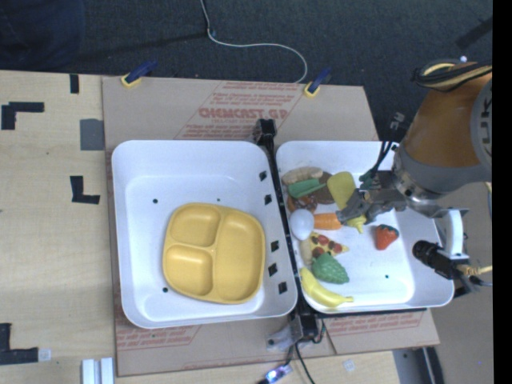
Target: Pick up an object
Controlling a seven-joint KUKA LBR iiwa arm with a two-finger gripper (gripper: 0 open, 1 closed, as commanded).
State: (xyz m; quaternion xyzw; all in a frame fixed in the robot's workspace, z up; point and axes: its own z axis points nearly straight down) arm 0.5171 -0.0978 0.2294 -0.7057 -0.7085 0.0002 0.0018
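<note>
Hovering tool low in right bin | grip state: cannot tell | carrot just left, strawberry just right | placed to reach the food pile

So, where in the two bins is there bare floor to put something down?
Left bin: bare floor all around the yellow plate, widest along the far wall. Right bin: bare toward the near right corner, past the strawberry. Crowded along the divider: egg, carrot, broccoli, banana.

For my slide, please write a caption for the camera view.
Robot hand hovers over toy food in right bin; yellow divided plate in left bin.
</note>
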